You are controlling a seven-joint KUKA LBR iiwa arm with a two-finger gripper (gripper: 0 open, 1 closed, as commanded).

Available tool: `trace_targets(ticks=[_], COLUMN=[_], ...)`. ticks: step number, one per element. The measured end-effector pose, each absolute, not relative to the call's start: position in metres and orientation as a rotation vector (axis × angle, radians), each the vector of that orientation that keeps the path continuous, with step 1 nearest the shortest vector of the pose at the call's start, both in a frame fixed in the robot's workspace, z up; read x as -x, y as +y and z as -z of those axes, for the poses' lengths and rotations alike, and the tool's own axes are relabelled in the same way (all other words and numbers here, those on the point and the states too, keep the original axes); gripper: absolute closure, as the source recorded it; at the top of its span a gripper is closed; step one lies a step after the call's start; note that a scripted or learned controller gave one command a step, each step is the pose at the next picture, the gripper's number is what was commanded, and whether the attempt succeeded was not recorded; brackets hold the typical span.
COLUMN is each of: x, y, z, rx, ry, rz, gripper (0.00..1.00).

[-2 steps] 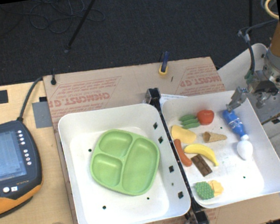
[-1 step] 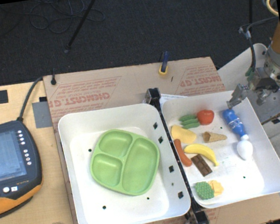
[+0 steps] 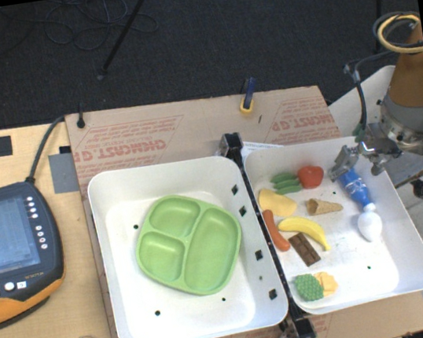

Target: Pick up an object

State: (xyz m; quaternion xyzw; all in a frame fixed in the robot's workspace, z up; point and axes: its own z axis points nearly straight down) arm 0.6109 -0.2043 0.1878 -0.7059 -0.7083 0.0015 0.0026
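Hovering at the right bin's (image 3: 416,251) upper right edge, the claw (image 3: 360,155) sits just above the blue-and-white bottle (image 3: 358,193), though I cannot tell its spread, so it should drop straight over the blue body, well clear of the banana (image 3: 304,231).

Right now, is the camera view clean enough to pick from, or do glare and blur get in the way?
Camera view: even lighting, soft shadows; the white egg nearly blends into the right bin; the claw looks slightly soft over the blue bottle; the banana and green plate read sharply; the background above is dark.
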Motion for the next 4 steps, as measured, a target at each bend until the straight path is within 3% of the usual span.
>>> trace_targets(ticks=[2,3,4], x=[-0.616,-0.615,-0.612], y=[-0.194,-0.196,-0.187], z=[-0.109,-0.117,-0.165], rx=[2.211,2.211,2.221], ry=[-2.226,-2.227,-2.222], rz=[0.011,0.003,0.0], gripper=[0.0,1.0,1.0])
